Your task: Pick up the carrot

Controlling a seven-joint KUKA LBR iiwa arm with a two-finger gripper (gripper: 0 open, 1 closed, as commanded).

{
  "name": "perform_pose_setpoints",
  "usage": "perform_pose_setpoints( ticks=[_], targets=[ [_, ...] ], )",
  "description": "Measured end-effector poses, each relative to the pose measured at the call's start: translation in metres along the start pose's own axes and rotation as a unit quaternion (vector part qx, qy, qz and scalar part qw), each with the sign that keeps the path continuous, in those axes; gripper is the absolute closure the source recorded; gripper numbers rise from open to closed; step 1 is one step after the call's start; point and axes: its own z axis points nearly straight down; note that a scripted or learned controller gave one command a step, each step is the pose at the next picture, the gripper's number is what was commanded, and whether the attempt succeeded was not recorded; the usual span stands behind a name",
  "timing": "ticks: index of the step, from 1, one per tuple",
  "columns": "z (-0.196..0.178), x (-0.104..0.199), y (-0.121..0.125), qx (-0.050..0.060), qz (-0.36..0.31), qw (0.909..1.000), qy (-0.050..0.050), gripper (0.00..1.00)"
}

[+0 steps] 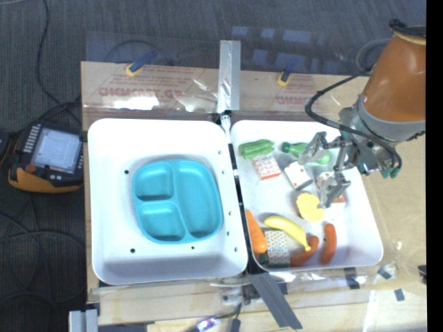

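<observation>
The carrot (257,233) is orange and tapered, lying along the right bin's (367,213) left wall near the front corner; a banana (286,229) lies just beside it; the gripper (331,183) hovers well apart over the bin's middle, fingers parted, holding nothing; open floor lies between them.

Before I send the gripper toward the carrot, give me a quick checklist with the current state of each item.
1. Carrot in view, at the right bin's left wall: ok.
2. Gripper above the carrot: not ok, it hangs over the yellow slice, well to the right.
3. Gripper free of any load: cannot tell.
4. Room around the carrot: not ok, the banana and a patterned packet lie close beside it.
5. Carrot's top uncovered: ok.
</observation>
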Motion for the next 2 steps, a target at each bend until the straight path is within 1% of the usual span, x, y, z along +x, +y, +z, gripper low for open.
perform_pose_setpoints(
  ticks=[1, 2],
  targets=[
    [-0.073, -0.036, 0.027, 0.0, 0.112, 0.9937, -0.002, 0.0],
    [-0.157, -0.081, 0.001, 0.001, 0.018, 0.9998, -0.002, 0.0]
  ],
)
